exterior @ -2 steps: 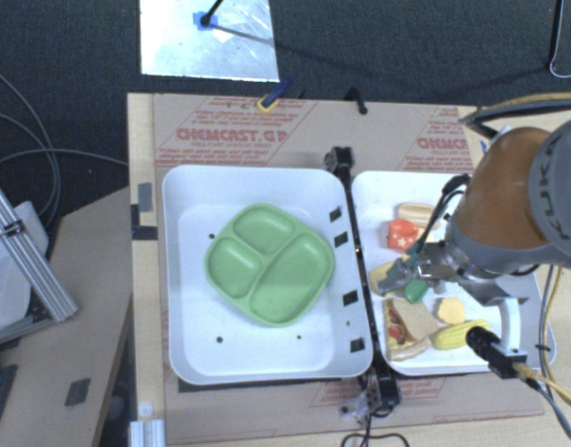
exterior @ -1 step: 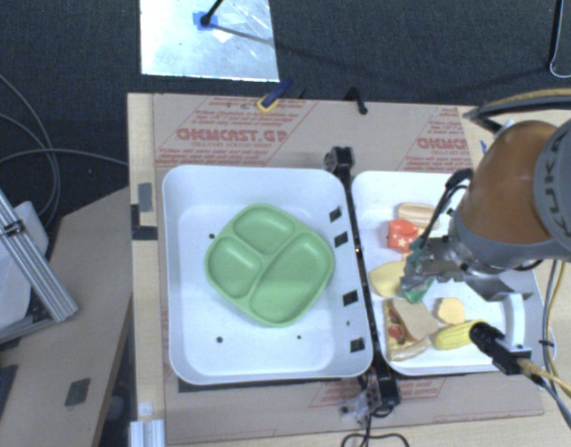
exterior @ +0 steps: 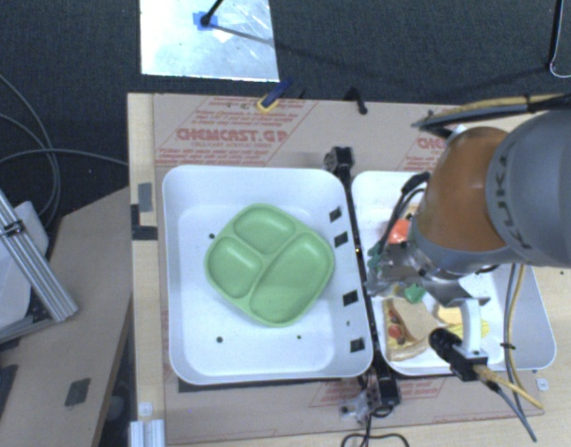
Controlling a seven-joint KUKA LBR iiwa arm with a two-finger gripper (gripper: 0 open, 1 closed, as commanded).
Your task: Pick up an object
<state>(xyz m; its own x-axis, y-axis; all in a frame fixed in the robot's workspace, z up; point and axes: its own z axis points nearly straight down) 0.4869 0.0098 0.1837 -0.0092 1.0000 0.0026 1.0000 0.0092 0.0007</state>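
The arm's grey body with its orange band (exterior: 467, 194) hangs over the right bin (exterior: 537, 338) and covers most of it. The gripper (exterior: 401, 282) reaches down at the bin's left side among small objects. A tan and red sandwich-like toy (exterior: 406, 329) lies just below the gripper. A yellow piece (exterior: 457, 319) lies to its right, a green bit (exterior: 414, 293) sits beside the gripper, and an orange-red item (exterior: 398, 231) shows above it. No object is seen lifted.
The left bin (exterior: 187, 203) holds a green divided plate (exterior: 269, 264), tilted diagonally. A black divider (exterior: 355, 259) runs between the bins. Cardboard lies under both bins. Cables trail at the bench's lower right, and a metal frame stands at the far left.
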